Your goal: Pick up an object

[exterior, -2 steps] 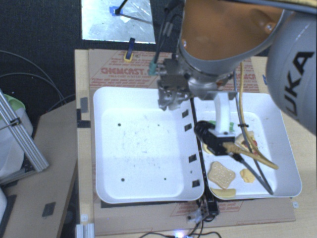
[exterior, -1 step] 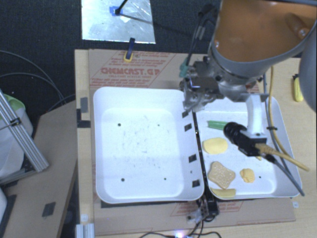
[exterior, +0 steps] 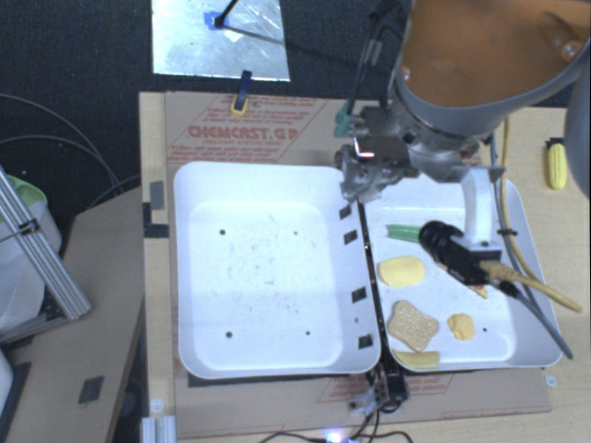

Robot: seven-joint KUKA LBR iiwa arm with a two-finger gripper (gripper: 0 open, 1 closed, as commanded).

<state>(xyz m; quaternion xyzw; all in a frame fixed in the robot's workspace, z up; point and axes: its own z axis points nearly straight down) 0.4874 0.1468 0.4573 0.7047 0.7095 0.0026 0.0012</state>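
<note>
Honestly can't make out the pincer's state, open or closed, gripping anything or not. Hanging over the top-left rim of the right-hand shallow white plastic bin, up and left of the pale yellow oval lump. Got a flat green strip just above that lump, a tan square cracker-like piece just below, and a small orange-yellow blob down-right, all inside the bin.

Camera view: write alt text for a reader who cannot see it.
A grey and orange arm hangs its gripper over the far end of the join between left bin and right bin. The latter holds a green stick, a yellow oval, a cracker, a yellow lump and a yellow strip.
</note>
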